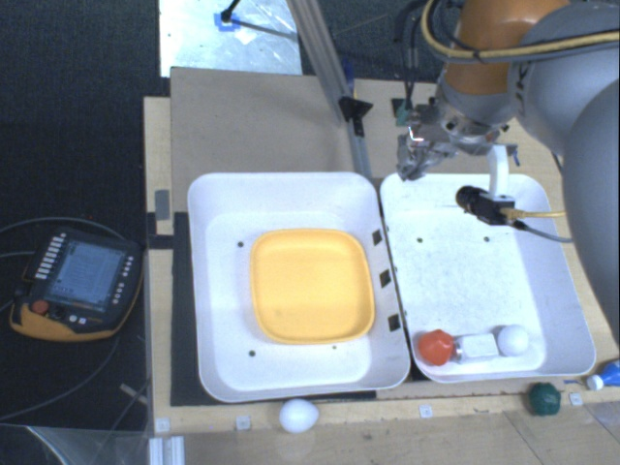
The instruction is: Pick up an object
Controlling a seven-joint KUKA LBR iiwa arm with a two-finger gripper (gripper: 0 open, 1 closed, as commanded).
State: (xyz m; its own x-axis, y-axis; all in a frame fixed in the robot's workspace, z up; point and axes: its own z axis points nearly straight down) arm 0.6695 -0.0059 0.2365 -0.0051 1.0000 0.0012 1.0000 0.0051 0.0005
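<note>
Yellow plate front and centre in the left bin, square with rounded corners, lying flat on the bin floor. Over to the right bin, and the candidates for a pick are lined up along its near wall: an orange ball at the near-left corner, a white block touching it on the right, and a white ball right up against the block's other end. Three in a row, tight together.

Now the arm, grey, with its orange band up top, reaches in from the right. The gripper hangs at the far-left corner of the right bin, just by the wall that meets the left bin, well apart from that row of three at the near side. Nothing shows in its grasp, and whether it is set wide or narrow I cannot tell from this angle.

Outside the bins, on the surface, a white egg-shaped thing lies just in front of the left bin, and a dark green lump sits by the right bin's near-right corner. Far left, off the surface, a grey and orange handheld control unit lies with its cable.
</note>
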